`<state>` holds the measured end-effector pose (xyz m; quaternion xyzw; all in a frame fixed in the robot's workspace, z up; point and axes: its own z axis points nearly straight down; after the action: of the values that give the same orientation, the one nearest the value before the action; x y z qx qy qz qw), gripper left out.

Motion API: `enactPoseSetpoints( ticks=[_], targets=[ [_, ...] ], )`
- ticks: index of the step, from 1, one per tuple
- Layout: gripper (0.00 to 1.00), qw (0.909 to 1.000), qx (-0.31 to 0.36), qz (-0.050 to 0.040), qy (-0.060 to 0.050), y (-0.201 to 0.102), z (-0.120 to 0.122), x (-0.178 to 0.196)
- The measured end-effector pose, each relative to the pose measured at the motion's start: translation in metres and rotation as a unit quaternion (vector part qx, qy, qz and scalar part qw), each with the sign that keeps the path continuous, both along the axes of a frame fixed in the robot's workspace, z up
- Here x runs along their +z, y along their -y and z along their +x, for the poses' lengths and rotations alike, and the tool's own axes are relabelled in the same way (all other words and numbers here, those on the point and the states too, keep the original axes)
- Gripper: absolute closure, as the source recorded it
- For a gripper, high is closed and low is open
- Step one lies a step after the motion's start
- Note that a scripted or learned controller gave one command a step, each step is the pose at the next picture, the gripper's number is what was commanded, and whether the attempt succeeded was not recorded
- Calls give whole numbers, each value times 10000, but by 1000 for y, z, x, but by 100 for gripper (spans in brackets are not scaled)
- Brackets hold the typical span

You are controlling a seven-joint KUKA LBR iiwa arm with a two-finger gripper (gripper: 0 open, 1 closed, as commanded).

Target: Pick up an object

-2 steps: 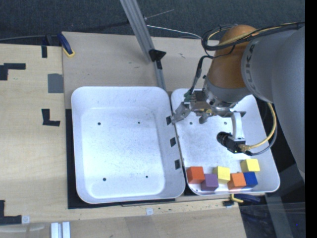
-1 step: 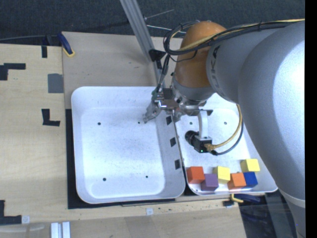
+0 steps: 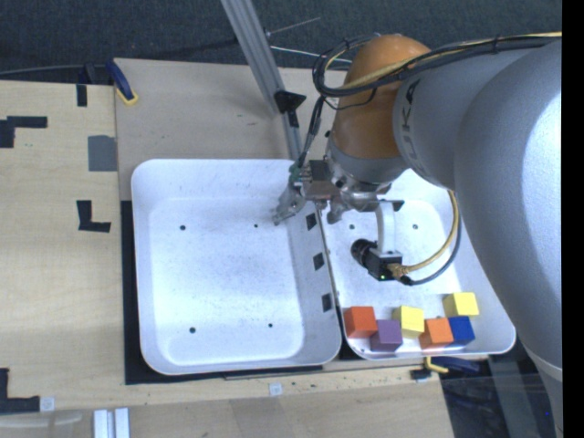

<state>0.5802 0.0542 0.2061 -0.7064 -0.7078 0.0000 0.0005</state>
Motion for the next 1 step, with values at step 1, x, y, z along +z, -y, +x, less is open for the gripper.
enactPoseSetpoints(
  ticks=[1],
  targets=[
    [0,10000,-42,-24,-15,119,-25,-15]
  ],
)
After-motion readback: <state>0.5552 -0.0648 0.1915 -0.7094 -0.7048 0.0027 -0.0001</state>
